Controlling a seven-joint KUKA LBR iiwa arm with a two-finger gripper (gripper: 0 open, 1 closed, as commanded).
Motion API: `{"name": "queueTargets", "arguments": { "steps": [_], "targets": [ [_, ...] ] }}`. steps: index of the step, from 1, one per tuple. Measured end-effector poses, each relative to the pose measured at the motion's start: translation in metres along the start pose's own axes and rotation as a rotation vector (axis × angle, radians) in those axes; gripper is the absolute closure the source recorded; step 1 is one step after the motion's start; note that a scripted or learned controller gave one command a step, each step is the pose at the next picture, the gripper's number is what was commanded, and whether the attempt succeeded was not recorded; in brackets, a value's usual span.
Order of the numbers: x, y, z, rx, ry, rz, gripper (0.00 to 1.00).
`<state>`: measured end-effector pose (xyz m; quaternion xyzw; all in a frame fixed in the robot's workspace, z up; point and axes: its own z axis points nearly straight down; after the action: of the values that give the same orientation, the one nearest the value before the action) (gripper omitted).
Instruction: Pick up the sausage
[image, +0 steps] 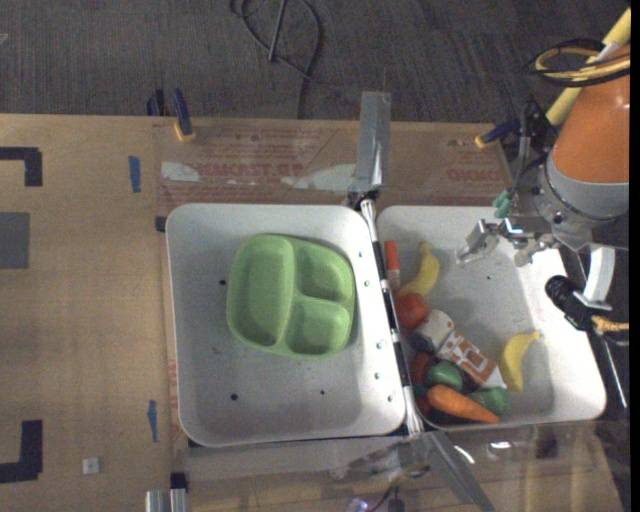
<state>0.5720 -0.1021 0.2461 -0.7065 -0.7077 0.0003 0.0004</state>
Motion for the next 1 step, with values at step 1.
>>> {"name": "queueTargets", "arguments": {
  "steps": [1],
  "targets": [
    [-0.0127,-0.0404,0.1430,-0.004,-0.001,-0.133,0.00]
  ]
}}
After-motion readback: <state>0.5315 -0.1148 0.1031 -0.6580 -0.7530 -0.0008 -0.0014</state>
